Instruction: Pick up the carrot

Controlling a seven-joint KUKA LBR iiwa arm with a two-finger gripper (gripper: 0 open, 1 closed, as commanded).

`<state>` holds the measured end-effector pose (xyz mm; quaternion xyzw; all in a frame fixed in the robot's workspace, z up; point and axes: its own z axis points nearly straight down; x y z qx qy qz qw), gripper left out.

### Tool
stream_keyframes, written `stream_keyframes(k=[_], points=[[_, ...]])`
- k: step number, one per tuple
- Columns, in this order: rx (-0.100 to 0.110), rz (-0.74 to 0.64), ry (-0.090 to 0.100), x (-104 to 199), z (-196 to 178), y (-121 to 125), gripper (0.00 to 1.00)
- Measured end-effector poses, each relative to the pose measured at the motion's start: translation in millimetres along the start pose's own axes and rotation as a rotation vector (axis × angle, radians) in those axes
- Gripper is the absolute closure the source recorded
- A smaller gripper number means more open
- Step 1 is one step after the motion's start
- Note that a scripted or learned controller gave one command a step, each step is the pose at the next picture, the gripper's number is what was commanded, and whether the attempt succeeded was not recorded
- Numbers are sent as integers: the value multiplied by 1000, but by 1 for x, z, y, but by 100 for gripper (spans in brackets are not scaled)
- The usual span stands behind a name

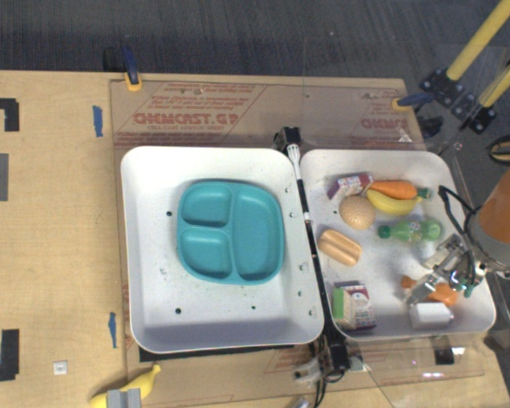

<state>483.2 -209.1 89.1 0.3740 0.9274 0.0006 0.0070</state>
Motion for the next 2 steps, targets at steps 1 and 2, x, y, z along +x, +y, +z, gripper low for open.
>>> stream_keyframes(k=[1,2], points=[[1,83,-2,13,0,19,0],[-2,275,-3,21,0,24,0]])
